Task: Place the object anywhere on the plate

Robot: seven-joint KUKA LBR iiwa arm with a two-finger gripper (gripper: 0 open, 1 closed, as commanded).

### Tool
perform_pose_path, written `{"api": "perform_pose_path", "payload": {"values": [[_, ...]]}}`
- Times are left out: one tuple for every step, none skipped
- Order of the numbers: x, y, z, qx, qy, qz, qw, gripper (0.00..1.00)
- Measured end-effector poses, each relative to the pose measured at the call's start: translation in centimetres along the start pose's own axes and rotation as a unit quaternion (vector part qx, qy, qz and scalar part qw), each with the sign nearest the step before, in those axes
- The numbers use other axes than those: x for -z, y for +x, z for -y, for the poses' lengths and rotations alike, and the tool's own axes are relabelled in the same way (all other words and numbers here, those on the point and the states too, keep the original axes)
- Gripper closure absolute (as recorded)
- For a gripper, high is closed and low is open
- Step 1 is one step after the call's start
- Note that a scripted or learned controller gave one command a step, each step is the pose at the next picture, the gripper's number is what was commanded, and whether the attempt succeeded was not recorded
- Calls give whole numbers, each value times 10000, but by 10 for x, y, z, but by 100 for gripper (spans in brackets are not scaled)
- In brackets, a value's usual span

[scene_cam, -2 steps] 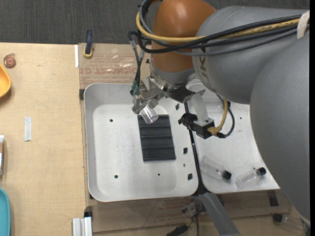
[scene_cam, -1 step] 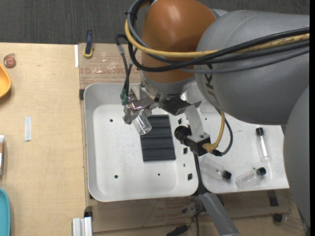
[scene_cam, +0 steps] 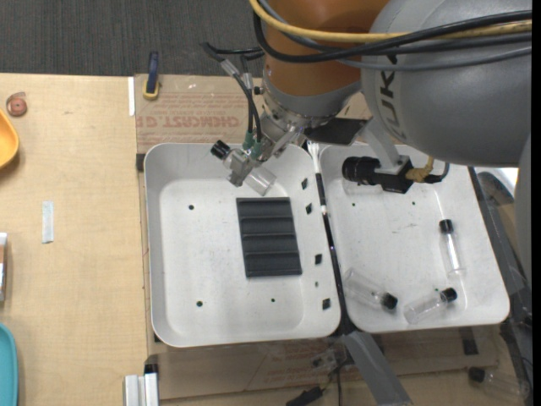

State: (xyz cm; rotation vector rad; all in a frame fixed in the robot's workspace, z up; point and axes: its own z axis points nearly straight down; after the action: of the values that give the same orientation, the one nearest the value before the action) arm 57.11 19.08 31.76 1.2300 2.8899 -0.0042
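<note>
One clear vial (scene_cam: 254,178) sits clamped in the gripper (scene_cam: 247,166), just above the black ridged plate (scene_cam: 269,237).

I read red, upside-down "CHEMCEST" lettering on the cardboard sheet (scene_cam: 199,112); black "KU" shows on the arm (scene_cam: 456,74).

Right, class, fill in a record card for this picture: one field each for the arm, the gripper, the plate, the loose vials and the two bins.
arm: grey with orange band, reaching over the left bin
gripper: above the plate's far end, a clear black-capped vial at its tip
plate: dark ribbed plate lying flat in the left bin
loose vials: three clear black-capped vials in the right bin
bins: white, shallow, side by side
</note>
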Motion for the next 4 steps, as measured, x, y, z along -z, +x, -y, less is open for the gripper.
{"api": "perform_pose_path", "payload": {"values": [[-40,41,9,1889,-1,-9,9820,100],[-59,61,9,3406,-7,-9,9402,100],[-32,91,40,3672,-11,-4,9302,100],[-31,91,41,3672,-11,-4,9301,0]]}}
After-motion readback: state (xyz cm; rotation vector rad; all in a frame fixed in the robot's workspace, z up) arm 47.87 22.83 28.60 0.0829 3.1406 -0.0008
